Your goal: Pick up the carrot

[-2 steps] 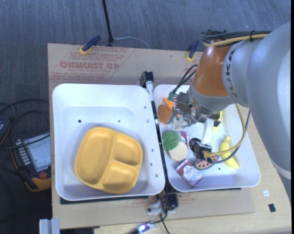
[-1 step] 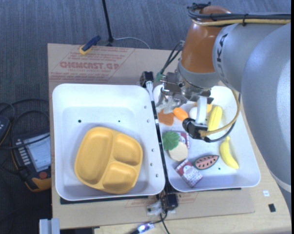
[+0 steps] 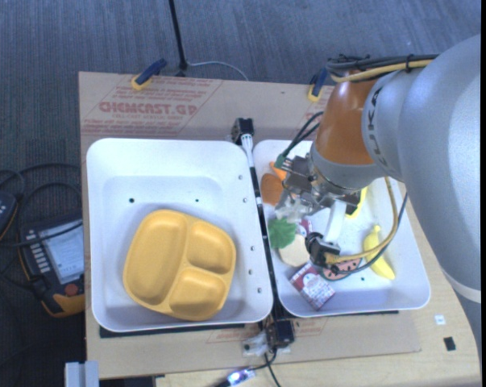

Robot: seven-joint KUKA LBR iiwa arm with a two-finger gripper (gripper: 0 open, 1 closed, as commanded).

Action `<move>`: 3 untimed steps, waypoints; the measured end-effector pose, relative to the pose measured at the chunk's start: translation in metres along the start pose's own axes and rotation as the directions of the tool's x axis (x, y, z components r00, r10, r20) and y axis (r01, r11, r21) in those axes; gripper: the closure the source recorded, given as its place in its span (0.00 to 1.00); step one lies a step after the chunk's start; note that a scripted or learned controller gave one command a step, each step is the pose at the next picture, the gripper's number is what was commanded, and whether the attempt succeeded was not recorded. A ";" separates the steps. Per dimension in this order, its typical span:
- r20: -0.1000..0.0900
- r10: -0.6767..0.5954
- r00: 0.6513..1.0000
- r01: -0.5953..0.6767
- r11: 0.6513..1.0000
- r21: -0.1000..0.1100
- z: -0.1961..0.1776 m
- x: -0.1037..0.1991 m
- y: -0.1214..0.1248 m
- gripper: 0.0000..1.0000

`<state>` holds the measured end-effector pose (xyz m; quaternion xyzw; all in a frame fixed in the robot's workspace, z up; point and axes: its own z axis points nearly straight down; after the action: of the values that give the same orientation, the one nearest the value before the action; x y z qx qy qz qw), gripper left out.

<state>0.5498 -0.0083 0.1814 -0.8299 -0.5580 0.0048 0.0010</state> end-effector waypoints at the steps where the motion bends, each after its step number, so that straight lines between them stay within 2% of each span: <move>1: -0.010 0.092 0.996 -0.092 0.996 -0.008 -0.084 0.102 0.019 1.00; 2: 0.000 0.070 0.998 -0.070 0.998 -0.006 -0.077 0.077 0.081 1.00; 3: -0.002 0.273 0.962 -0.273 0.962 0.001 -0.064 0.070 0.032 1.00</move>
<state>0.6067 0.0441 0.2446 -0.8988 -0.4383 0.0039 0.0012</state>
